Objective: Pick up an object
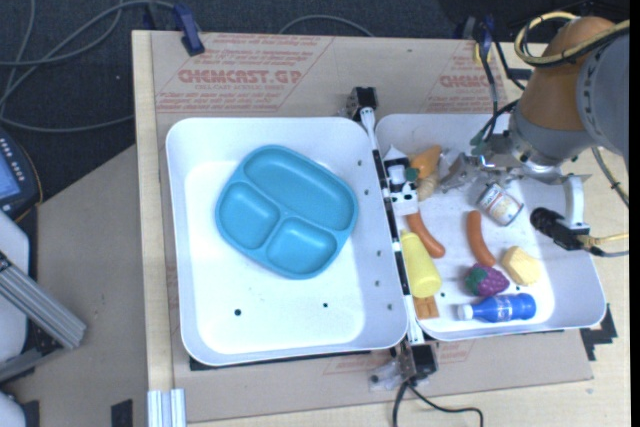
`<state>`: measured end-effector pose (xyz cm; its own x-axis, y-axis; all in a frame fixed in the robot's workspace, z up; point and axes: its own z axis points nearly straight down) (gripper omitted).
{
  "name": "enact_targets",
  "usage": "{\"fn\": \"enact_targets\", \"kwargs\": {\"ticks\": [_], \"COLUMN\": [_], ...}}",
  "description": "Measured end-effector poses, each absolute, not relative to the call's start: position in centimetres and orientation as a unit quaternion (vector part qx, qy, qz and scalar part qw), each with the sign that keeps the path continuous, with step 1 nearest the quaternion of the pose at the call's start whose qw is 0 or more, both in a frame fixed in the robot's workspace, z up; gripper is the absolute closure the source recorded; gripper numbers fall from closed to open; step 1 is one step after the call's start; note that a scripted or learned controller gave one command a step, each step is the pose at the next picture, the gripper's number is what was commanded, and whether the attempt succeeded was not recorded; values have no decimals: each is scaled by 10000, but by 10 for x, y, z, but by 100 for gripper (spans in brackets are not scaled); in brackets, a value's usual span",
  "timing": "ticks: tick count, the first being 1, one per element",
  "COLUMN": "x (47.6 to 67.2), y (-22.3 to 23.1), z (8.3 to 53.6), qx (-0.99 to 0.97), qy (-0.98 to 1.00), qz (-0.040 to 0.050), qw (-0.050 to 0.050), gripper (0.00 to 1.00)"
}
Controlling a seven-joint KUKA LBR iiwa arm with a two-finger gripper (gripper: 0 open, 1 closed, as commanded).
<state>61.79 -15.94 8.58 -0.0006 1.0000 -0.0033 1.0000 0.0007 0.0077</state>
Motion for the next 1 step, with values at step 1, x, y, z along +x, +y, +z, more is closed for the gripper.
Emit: {"fn": "enact_targets", "kwargs": {"ticks": [1], "x": [568], "y": [-150], "z": [84], "qx": [7075], "qy": [7067], "qz": [-12], "qw": [-29], "gripper": [0]}}
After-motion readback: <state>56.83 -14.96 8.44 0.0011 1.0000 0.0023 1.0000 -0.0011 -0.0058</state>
